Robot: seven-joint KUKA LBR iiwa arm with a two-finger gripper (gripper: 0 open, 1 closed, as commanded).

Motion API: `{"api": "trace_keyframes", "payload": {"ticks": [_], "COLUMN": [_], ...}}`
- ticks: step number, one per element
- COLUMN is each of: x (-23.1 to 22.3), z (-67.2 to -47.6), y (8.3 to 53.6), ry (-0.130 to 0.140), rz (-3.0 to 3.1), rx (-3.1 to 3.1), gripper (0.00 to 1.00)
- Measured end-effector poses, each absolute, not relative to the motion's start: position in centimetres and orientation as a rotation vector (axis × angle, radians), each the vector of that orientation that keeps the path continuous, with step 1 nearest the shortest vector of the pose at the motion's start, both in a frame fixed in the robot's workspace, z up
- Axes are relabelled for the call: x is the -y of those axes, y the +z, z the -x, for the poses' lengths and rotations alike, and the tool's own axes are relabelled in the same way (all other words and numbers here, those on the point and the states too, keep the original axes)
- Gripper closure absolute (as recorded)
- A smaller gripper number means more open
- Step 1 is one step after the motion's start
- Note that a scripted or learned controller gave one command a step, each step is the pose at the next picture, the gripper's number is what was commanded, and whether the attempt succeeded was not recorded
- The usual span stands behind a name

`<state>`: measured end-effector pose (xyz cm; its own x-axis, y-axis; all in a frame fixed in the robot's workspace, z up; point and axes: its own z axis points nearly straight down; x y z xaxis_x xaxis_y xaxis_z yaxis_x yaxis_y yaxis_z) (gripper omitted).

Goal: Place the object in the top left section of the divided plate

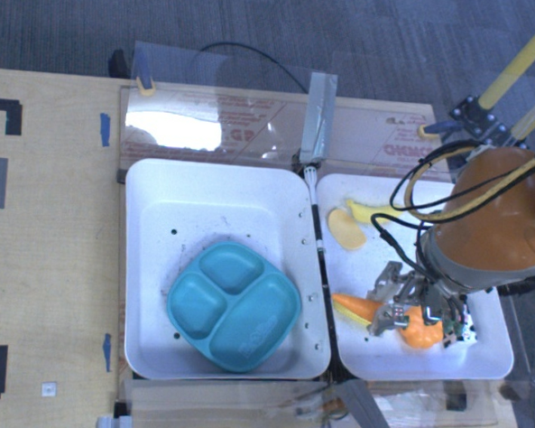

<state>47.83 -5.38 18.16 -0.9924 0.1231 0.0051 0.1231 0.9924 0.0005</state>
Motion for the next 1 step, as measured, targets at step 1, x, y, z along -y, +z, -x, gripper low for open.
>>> {"api": "trace_keyframes", "payload": {"ticks": [1], "x": [4.50], "z": [-50.69], "y": [28.97], "ry": [-0.001], "rz": [0.252], "rx": [3.145], "gripper": [1.00]}}
